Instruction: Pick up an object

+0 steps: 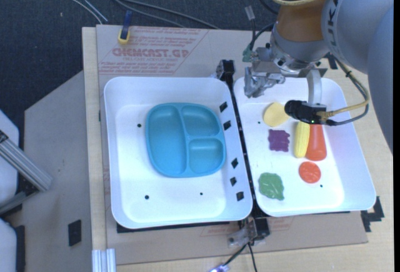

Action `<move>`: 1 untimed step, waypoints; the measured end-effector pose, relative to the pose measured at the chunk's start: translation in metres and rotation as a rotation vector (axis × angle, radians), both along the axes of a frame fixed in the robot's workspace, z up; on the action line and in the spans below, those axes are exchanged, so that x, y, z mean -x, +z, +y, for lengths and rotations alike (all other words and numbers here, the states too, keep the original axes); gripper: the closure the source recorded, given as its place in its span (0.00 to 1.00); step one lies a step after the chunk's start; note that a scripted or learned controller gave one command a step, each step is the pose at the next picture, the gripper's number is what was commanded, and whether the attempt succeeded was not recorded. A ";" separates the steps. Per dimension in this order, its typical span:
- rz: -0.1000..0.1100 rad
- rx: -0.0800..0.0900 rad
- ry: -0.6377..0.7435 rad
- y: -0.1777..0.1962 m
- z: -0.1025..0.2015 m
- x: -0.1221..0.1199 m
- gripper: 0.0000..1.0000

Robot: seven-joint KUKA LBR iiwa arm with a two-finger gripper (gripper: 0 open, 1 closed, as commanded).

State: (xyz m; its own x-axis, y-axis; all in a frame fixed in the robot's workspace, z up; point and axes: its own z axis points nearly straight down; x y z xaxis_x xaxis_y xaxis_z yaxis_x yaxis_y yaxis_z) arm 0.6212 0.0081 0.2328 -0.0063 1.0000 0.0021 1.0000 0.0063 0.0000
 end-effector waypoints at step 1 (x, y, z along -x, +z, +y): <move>-0.001 0.000 0.000 0.005 0.049 0.001 1.00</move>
